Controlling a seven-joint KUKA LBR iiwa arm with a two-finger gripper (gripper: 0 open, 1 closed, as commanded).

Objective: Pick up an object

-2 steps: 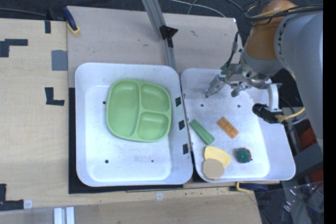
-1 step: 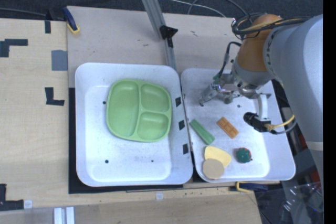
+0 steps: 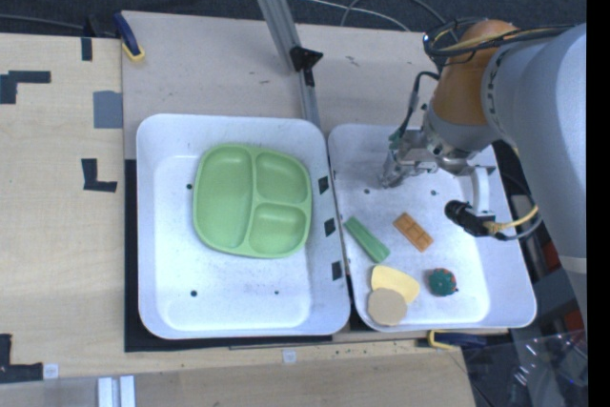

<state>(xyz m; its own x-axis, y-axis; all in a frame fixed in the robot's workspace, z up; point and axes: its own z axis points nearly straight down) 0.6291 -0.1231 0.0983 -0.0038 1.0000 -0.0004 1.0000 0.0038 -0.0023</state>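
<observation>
fingers point(image 3: 392, 172), spread unclear, hover in right bin point(image 3: 496, 300), apart from orange block point(image 3: 413, 231).

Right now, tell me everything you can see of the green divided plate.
The green divided plate is pale green, matte and plastic-looking, a rounded square with raised ridges splitting it into three compartments: one long section along its left side and two smaller ones on its right. It lies flat and slightly rotated in the upper middle of the left bin, resting on the bin's white floor. All three compartments hold nothing. Nothing else touches it; the end effector is over the right bin, well away.
</observation>
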